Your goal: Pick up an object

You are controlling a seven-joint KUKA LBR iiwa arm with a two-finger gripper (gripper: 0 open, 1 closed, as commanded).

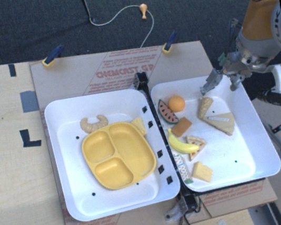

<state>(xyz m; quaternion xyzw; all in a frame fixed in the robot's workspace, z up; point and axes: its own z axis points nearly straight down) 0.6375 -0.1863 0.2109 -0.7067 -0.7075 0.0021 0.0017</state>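
We see the gripper (222, 81) above the right bin's (248, 118) far rim, fingers spread, empty, food below.

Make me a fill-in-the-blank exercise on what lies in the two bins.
1. The yellow divided tray lies in the ____ bin.
2. The orange lies next to a slice of ____.
3. The banana lies in the ____ bin.
4. The tray has ____ compartments.

Missing words: left; watermelon; right; three
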